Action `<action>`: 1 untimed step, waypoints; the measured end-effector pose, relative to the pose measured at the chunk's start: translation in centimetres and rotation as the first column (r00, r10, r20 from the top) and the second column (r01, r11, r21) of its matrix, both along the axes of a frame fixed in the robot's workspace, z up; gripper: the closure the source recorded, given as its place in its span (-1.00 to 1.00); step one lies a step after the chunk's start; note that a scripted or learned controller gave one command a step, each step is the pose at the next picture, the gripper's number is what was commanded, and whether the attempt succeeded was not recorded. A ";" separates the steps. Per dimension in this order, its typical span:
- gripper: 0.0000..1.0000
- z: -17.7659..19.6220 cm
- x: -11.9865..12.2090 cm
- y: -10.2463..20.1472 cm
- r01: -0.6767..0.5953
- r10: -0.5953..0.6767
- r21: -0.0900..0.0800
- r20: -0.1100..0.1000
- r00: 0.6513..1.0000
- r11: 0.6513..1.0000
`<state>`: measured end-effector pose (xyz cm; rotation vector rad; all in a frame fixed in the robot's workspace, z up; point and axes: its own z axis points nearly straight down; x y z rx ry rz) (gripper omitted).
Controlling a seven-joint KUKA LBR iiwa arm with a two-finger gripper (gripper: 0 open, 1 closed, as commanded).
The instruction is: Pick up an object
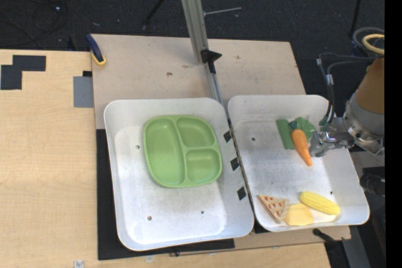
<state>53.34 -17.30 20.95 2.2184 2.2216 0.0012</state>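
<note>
The bench [188,66] is carrying two white bins side by side, and the left bin [125,198] is holding a green divided tray [183,151] lying flat near its middle, seemingly just parked there. The right bin [270,166] is keeping the small toy foods, likely scattered so the arm has things to try for. The arm [370,103] is reaching in from the right, and its gripper [321,142] is sitting low at the bin's right side, just beside the carrot [301,146]; whether it is open or closed I cannot tell from here. The carrot, probably the target, is lying with its leafy green top [294,131] pointing up-left. The corn [320,203], a yellow piece [299,216] and a pizza slice [272,206] are huddling in the near corner. I am reading no labels anywhere.
</note>
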 end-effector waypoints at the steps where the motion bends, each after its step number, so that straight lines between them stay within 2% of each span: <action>1: 1.00 1.7 0.1 -0.1 -0.001 0.001 0.001 -0.001 1.000 1.000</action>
